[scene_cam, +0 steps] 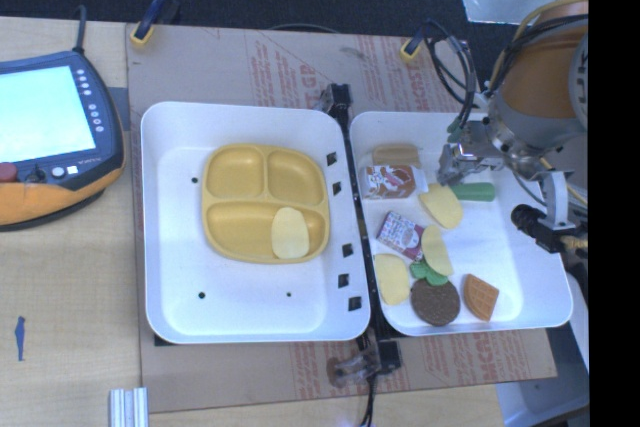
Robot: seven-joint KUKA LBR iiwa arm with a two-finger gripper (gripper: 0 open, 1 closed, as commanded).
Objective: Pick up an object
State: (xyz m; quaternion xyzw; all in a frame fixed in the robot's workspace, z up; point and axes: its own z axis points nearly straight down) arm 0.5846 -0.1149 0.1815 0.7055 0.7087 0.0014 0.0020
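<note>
The right bin (530, 290) holds several toy food pieces. Among them are a green block (476, 192), a pale yellow slice (441, 207), two printed packets (390, 181) (400, 232), a tan bread piece (396, 155), a brown cookie (435, 303) and an orange waffle (481, 296). My gripper (458, 162) hangs low over the bin's upper right part, just above and left of the green block. Nothing is visibly lifted.
The left bin (170, 215) holds a yellow divided tray (240, 205) with a pale yellow chip (290, 233) in its lower right compartment. A tablet-like pendant (50, 130) lies at the far left. Cables (450, 65) run behind the right bin.
</note>
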